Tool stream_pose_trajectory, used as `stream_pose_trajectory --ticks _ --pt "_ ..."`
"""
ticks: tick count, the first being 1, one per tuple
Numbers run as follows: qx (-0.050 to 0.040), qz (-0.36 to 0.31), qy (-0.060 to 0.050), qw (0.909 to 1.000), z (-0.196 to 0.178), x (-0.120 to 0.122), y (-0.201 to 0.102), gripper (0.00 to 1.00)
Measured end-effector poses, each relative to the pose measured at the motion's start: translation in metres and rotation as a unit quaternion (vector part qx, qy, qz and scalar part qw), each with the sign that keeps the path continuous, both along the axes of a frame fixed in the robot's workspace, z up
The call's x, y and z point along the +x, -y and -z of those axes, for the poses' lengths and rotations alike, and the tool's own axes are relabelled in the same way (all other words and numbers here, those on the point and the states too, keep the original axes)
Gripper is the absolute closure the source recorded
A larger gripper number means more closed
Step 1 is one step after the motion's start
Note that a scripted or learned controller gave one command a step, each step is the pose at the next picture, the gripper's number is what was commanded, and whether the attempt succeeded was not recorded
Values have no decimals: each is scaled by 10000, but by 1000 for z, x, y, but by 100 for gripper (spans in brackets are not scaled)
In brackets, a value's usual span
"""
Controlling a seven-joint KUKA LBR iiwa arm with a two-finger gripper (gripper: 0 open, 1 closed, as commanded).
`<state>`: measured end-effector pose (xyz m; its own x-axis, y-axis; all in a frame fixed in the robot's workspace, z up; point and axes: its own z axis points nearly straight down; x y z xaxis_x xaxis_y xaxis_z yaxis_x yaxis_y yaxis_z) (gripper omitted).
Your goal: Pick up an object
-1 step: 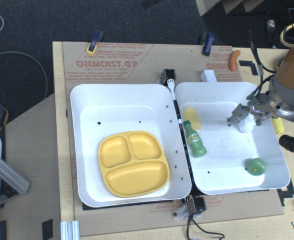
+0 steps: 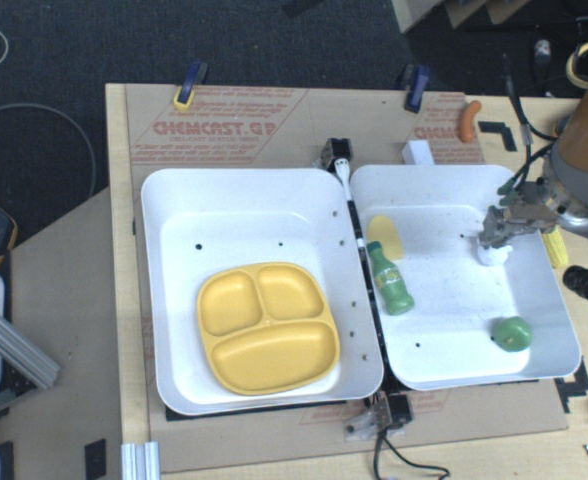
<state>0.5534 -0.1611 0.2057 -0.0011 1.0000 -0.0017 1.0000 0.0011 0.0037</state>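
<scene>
A bench seen from above at a slant holds two shallow white bins side by side on a sheet of brown board (image 2: pixel 274 118) printed with red lettering.

Nearest the viewer, in the front half of the left bin (image 2: pixel 174 208), lies a yellow plate (image 2: pixel 267 325) divided into three sections: two small ones at the back and one wide one at the front. It sits flat on the bin floor.

In the right bin (image 2: pixel 444 368), a small green ball (image 2: pixel 512 334) rests near the front right corner, well apart from everything else. Farther back, along the bin's left wall, a green bottle (image 2: pixel 389 283) lies on its side, its cap pointing toward the back. Its cap end touches or overlaps a pale yellow object (image 2: pixel 386 234), which lies just behind it.

At the right side of the same bin, about midway back, the robot arm reaches in from the right edge. Its gripper (image 2: pixel 494 243) points down close to the bin floor, with a small white object (image 2: pixel 492 257) right at its tip. Whether the tool is apart, together or clamped on that object cannot be told.

At the far edge of the board, a blue and yellow clamp (image 2: pixel 188 85) grips the left part and a blue clamp (image 2: pixel 415 86) the right part.
</scene>
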Motion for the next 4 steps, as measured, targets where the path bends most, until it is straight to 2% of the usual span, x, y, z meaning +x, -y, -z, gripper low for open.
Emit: stream_pose_trajectory --ticks 1,4 --pt "15 -31 12 10000 -83 -47 -72 100" --pt "-7 -8 25 10000 -109 -44 -68 100"
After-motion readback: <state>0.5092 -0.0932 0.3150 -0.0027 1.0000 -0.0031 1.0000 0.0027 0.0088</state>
